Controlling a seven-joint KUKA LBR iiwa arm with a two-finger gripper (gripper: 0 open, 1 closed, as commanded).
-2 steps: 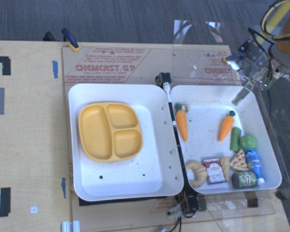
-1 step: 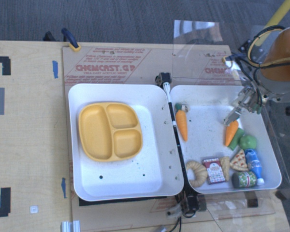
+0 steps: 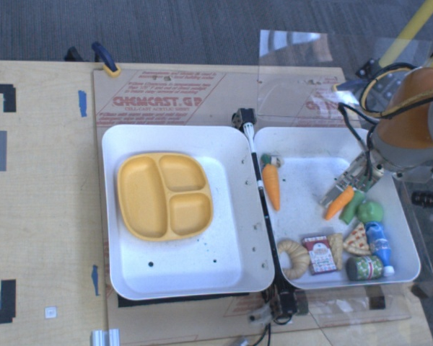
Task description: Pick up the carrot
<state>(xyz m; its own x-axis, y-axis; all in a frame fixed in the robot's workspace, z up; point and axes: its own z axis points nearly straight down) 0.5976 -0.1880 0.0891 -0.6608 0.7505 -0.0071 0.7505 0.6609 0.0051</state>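
Floor (image 3: 166,13) at top: dark grey carpet w/ fine ribbed texture. Tabletop (image 3: 36,215) is light wood, w/ black corner marks (image 3: 6,96) at left and bits of blue tape (image 3: 82,103). Brown cardboard sheet (image 3: 166,96) w/ red print lies on it. Clear plastic panel (image 3: 292,45) at top right catches glare. Light even, soft.

glossy white plastic bins (image 3: 180,280); matt yellow plastic tray (image 3: 141,200); wood bench (image 3: 43,215).

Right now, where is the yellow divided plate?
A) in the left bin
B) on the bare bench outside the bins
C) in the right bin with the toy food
A: the yellow plate lies flat in the left bin, while the carrot is in the right bin.
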